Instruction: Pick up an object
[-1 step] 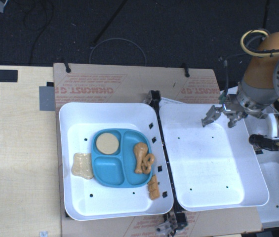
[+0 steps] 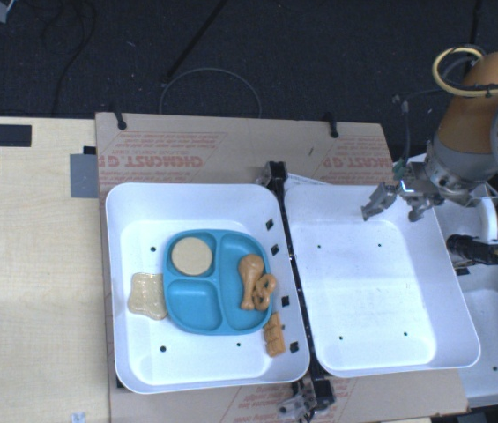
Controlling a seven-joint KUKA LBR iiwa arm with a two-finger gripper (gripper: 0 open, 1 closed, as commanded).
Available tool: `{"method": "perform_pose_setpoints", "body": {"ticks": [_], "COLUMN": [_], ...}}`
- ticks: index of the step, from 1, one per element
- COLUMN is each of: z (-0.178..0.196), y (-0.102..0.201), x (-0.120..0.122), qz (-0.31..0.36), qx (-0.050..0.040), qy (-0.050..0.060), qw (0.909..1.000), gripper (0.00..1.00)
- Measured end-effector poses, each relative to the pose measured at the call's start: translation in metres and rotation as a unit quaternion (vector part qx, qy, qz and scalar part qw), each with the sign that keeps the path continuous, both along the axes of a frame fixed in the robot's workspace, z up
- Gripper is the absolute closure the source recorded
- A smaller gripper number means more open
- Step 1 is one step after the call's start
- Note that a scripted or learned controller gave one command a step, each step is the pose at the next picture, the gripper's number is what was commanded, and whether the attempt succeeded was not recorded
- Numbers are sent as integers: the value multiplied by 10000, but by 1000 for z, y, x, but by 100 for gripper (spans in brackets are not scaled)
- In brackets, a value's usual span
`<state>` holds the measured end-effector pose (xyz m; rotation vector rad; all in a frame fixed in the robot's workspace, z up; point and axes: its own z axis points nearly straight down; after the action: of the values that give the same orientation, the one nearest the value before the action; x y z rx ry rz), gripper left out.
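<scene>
Arm (image 2: 471, 104): grey with orange band, comes in from the right, wrist above the top right corner of the right bin (image 2: 381, 351).
Jaws (image 2: 403, 202): spread apart, nothing between them — two fingers, one tip at the bin's upper rim toward the left, the other further right, both over the bin's back edge.
Left bin (image 2: 134, 359): holds all the objects.
Tray (image 2: 200, 311): blue, three compartments, sits roughly centre of the left bin.
Round cookie (image 2: 190, 256): tan disc, in the tray's upper-left compartment.
Drumstick (image 2: 250, 276): brown, in the tray's right compartment, lying lengthwise.
Pretzel (image 2: 266, 291): brown, same compartment, touching the drumstick on its right side.
Bread slice (image 2: 147, 295): pale, on the bin floor just beside the tray's left edge — touching or nearly so, cannot tell.
Orange-brown piece (image 2: 273, 335): on the bin floor by the tray's lower right corner, near the bin's right wall.
Counter (image 2: 28, 280): light wood to the left, cardboard sheet (image 2: 231, 152) under both bins.
Gap: jaws well apart from every object, the whole right bin lies between them.
</scene>
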<state>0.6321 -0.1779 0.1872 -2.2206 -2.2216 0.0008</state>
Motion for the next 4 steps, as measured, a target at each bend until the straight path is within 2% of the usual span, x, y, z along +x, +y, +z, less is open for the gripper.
{"method": "perform_pose_setpoints", "body": {"ticks": [1, 2, 3, 4], "z": [-64, -102, -89, -26], "y": [-1, 0, 0, -3], "x": [0, -1, 0, 3], "qz": [0, 6, 12, 3], "qx": [8, 5, 3, -5], "qy": [36, 24, 13, -21], "qw": [10000, 10000, 10000, 10000], "gripper": [0, 0, 100, 100]}}
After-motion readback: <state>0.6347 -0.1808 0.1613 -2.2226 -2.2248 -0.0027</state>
